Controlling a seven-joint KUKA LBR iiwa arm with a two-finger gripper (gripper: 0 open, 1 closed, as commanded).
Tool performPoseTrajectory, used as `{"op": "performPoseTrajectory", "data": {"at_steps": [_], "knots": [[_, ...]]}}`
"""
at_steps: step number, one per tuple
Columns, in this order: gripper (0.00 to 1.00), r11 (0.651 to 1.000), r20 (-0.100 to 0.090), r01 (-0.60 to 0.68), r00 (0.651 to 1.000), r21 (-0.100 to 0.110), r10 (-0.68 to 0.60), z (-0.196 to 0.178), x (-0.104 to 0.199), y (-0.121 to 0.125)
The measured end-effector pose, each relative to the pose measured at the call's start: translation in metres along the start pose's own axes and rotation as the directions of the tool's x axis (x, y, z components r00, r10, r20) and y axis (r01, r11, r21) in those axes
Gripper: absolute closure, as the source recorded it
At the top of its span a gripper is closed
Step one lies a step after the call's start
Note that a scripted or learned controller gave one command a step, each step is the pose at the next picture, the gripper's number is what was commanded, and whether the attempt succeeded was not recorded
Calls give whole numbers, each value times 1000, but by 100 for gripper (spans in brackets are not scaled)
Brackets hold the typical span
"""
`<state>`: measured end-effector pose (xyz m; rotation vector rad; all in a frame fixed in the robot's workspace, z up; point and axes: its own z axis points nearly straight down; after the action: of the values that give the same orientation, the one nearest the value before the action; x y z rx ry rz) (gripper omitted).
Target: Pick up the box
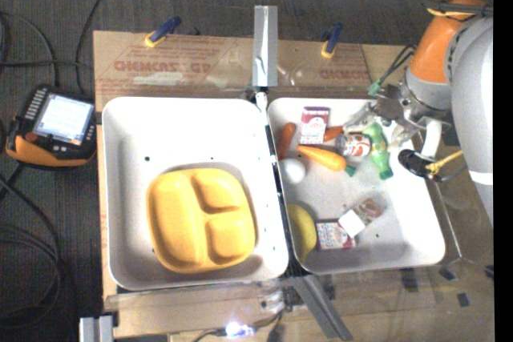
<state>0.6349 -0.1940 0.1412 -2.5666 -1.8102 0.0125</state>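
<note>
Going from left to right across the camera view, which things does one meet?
Handheld screen unit → left bin → yellow tray → white egg → carrot → green bottle → arm's orange band.

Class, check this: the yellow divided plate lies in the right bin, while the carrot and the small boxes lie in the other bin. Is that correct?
Not quite. The camera view shows the yellow divided plate in the left bin. The carrot and the small boxes lie in the other bin, the right one.
</note>
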Motion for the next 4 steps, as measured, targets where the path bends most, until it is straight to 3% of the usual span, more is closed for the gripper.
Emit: {"op": "performPoseTrajectory", "data": {"at_steps": [1, 2, 3, 4], "knots": [[0, 1000, 4, 12, 1000, -4, -12, 53, 22, 26], [100, 1000, 12, 18, 1000, -5, -18, 46, 22, 27], [0, 1000, 12, 18, 1000, -3, -18, 47, 22, 26], [0, 999, -6, -35, 999, -10, 35, 53, 5, -80]]}}
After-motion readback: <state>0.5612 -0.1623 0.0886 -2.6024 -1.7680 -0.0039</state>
